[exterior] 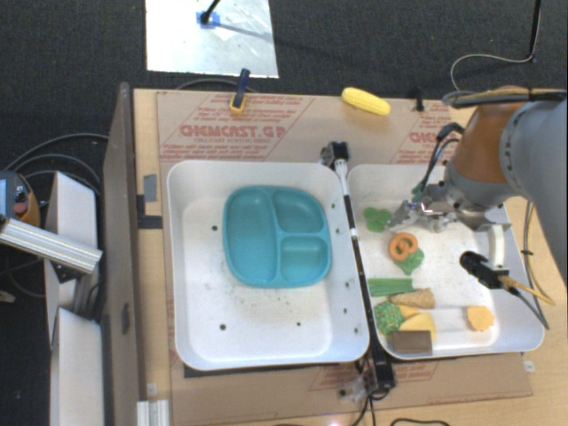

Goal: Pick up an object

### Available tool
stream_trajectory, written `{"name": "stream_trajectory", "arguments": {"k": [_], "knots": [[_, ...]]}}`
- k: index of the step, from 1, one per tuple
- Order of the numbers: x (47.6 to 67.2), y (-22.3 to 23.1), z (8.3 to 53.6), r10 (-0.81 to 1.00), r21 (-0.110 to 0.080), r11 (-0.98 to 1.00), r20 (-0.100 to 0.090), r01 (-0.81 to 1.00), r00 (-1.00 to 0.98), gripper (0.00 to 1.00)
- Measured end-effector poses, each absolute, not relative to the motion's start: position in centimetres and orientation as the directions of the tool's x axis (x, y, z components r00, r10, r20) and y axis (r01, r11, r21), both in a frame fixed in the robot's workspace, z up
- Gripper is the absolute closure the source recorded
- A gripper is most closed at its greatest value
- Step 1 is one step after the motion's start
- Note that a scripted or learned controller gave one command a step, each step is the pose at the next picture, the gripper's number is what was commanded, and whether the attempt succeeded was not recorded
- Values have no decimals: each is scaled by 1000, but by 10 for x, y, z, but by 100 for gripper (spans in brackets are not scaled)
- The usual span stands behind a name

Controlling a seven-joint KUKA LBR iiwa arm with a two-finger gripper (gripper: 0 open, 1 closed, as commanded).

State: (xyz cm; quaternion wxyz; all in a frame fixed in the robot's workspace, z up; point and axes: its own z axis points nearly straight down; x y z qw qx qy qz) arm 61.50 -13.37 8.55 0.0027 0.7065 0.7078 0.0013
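My gripper (424,211) hangs low over the far part of the right bin (524,327), reaching in from the right. A green toy (377,219) lies just to its left. An orange ring (403,245) on a green piece (414,258) sits just in front of it. Nearer the front lie a green bar (390,286), a tan cone-shaped toy (414,299), a green and yellow toy (388,316), a yellow piece (420,323), a brown block (410,342) and an orange-yellow piece (480,318). I see nothing held in the gripper.
The left bin (200,327) holds a teal divided plate (276,236). A yellow toy (366,101) lies on the cardboard behind the bins. A ridge with a black strip (349,224) separates the two bins.
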Motion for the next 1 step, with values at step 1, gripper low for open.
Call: {"name": "stream_trajectory", "arguments": {"k": [1], "knots": [[556,-81,84,1000,-4,6,3,1000,-6,0]]}}
